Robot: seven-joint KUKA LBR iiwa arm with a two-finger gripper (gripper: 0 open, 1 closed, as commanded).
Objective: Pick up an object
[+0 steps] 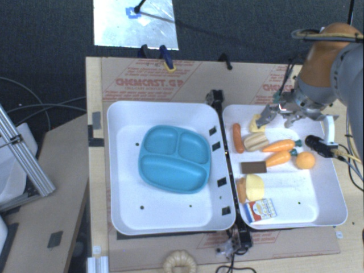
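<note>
At the left of the frame, the left bin holds a blue tray, a glossy moulded plastic piece with three rounded compartments, lying flat near the middle. A black divider with clips runs between this bin and the right bin, both shallow, white and smooth-walled, resting on a table covered with printed brown cardboard.

The right bin carries the candidates for picking, all toy food with a dull plastic sheen. Nearest the divider lies a sausage, slim and reddish, set upright in the frame. Just right of it is a pale bun, touching the carrot, and a second carrot lies just below. A flat dark bar sits below those, then a yellow block and a small printed packet toward the lower edge. An orange, round and smooth, lies further right.

The gripper hangs in the upper right of the frame, over the top of the right bin, close to a small yellow piece. Whether the jaws are released or clenched cannot be told, and nothing is visibly between them.

For a good grasp, the jaws would best descend straight, straddle one item across its narrow width, and avoid the crowded bun and carrots, where neighbours may be nudged.
</note>
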